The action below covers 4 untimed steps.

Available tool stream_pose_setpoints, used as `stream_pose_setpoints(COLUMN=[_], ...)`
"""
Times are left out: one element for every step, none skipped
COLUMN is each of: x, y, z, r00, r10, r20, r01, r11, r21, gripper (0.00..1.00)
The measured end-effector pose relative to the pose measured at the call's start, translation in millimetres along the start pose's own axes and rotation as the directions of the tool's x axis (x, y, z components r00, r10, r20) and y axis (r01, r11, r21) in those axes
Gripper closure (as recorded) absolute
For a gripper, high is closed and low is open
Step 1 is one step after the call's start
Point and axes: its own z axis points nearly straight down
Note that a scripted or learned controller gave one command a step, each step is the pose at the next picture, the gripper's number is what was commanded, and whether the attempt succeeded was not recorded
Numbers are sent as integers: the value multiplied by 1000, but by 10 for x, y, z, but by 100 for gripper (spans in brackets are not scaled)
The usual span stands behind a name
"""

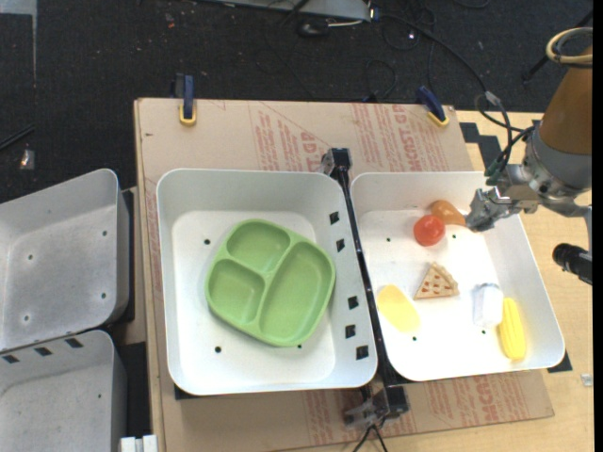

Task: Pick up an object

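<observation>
At the frame's right edge the pincer (482,210) hovered over the right bin (544,276), beside an orange object (446,212) and red ball (429,230); its finger spread was too blurred to tell. Red print on the tabletop (254,135) cardboard was upside down and unreadable.

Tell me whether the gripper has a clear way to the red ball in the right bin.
Probably yes. The gripper sits just right of the red ball, with the orange piece lying beside the ball, touching or nearly so; nothing covers the ball from above.
</observation>
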Motion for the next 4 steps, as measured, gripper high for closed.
stream_pose_setpoints(x=[591, 1141, 1706, 2304], y=[-42, 24, -30, -46], z=[73, 172, 76, 25], r00=[1000, 1000, 1000, 1000], r10=[-5, -5, -6, -6], r20=[-5, -5, -5, -4], r01=[5, 5, 6, 6], r11=[1000, 1000, 1000, 1000], r21=[8, 8, 6, 6], gripper=[100, 100, 100, 100])
